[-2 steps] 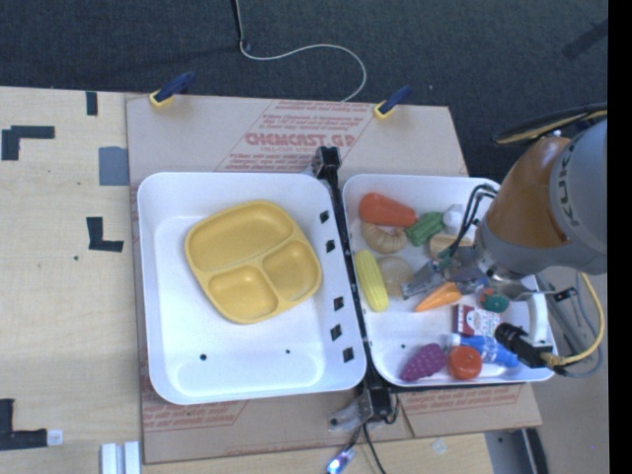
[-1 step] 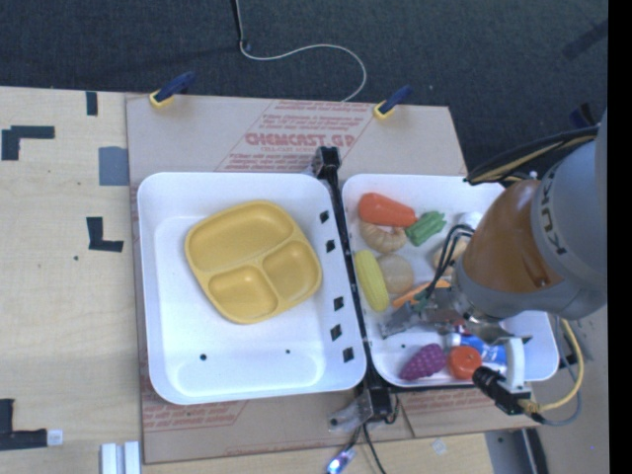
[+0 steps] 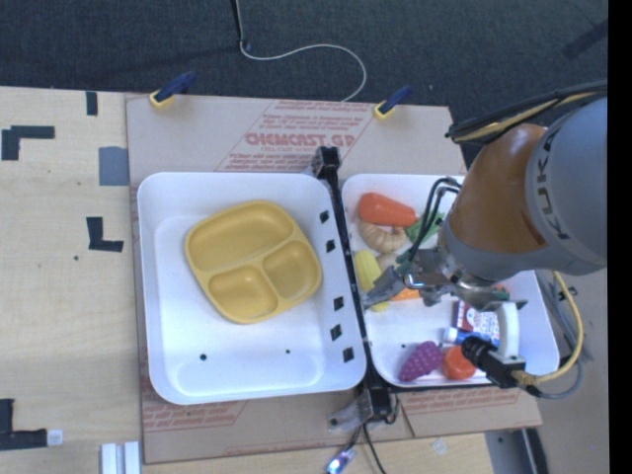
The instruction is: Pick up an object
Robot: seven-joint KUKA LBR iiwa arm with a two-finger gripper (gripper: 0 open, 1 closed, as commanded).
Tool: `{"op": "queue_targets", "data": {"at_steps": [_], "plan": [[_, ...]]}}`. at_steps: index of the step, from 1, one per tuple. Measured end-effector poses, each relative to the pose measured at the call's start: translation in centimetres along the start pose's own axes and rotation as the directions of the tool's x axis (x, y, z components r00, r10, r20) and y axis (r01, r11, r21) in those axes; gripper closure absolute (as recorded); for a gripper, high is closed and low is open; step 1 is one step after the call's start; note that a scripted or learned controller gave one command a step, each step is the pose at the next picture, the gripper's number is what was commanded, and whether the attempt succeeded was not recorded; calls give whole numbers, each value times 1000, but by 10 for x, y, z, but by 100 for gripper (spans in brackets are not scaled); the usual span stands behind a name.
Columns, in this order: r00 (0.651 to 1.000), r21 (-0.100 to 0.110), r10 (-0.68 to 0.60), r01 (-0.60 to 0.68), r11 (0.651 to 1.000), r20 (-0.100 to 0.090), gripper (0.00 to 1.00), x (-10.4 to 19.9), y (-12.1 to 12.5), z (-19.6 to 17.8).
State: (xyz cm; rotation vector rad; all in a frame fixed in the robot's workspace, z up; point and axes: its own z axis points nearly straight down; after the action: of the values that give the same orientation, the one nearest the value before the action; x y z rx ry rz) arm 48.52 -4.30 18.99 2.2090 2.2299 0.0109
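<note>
My gripper (image 3: 387, 286) hangs low in the right bin (image 3: 434, 363), its grey fingers pointing left toward the divider, over a yellow corn piece (image 3: 365, 267) and an orange scrap beside it. I see nothing clearly held between the fingers. Behind them lie an orange carrot (image 3: 385, 208) and a tan, lumpy toy food (image 3: 380, 236). A purple grape bunch (image 3: 421, 360) and a small red-orange piece (image 3: 457, 364) rest at the bin's front. A white packet with red and blue print (image 3: 478, 321) peeks out under the arm.
The left bin (image 3: 168, 294) holds a yellow three-compartment plate (image 3: 253, 261). A black divider (image 3: 341, 265) runs between the bins. The bulky orange and grey arm (image 3: 523, 205) covers the right bin's right half. A white cable (image 3: 296, 52) loops behind the bench.
</note>
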Motion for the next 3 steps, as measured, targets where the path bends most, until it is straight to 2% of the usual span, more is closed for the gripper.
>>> {"op": "queue_targets", "data": {"at_steps": [1, 2, 3], "plan": [[1000, 12, 8, -8, 1000, 2, 100, -4, -3, -4], [1000, -7, -2, 2, 1000, 0, 100, 66, 2, -147], [1000, 6, -2, 2, 1000, 1, 100, 148, 1, -164]]}}
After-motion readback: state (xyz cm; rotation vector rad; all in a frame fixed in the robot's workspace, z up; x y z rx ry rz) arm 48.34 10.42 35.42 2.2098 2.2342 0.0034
